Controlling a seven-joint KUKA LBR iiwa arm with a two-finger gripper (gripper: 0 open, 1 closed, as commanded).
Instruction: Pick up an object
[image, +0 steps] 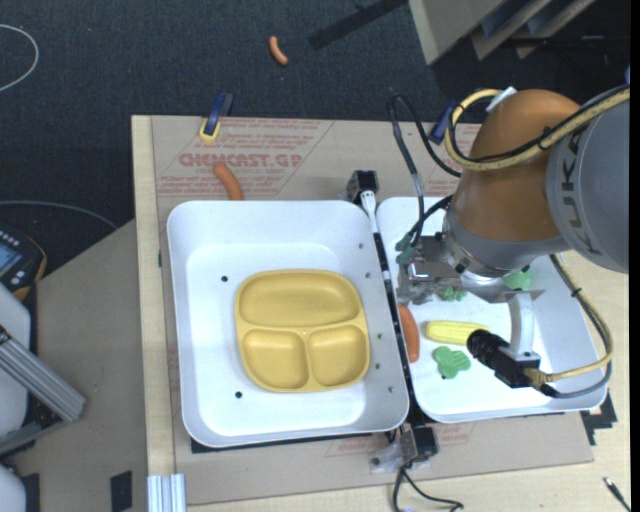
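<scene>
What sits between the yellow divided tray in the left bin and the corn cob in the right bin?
In the camera view, an orange carrot-like piece lies along the right bin's left edge, between the yellow divided tray and the corn cob, beside the bins' adjoining walls.

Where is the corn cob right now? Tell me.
The corn cob lies in the right bin, near its middle, just above the green toy and to the right of the orange carrot by the bin's left wall.
</scene>
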